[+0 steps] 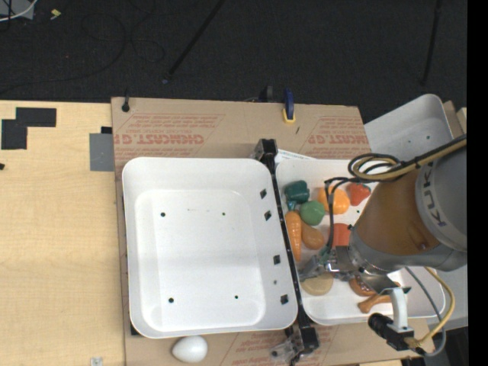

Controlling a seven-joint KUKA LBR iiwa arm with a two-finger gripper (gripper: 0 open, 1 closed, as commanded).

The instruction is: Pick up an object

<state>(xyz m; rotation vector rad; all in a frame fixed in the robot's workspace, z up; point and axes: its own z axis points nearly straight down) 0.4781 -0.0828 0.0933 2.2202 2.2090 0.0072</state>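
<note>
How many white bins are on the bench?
2: the left bin near the view's middle, and the right bin beside it, holding toy food and partly covered by the arm.

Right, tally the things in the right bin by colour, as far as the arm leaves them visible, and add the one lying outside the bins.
Green: 2, a dark one and a lighter one
Orange: 5
Red: 1
Tan: 1
White: 1, an egg shape outside the bins
Total: 10; the arm may hide more.
</note>
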